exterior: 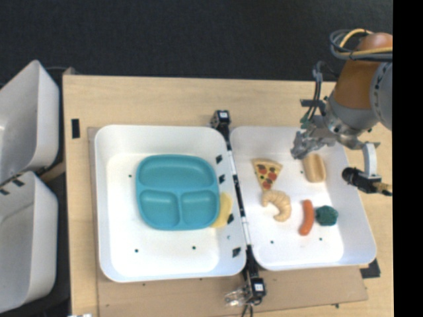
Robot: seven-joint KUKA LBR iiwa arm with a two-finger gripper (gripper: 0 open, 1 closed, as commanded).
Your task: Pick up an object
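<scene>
My pincer (pixel 305 145) hung low over the far end of the right bin (pixel 357 246), just beside the bun-like bread piece (pixel 314 168), and from this slant I could not tell how it was set; nothing showed in its grip. I judged I was in the approach, with the pick not yet made. The next move called for centring over the bread piece, clear of the pizza slice (pixel 267 172) nearby, then descending and closing.
</scene>
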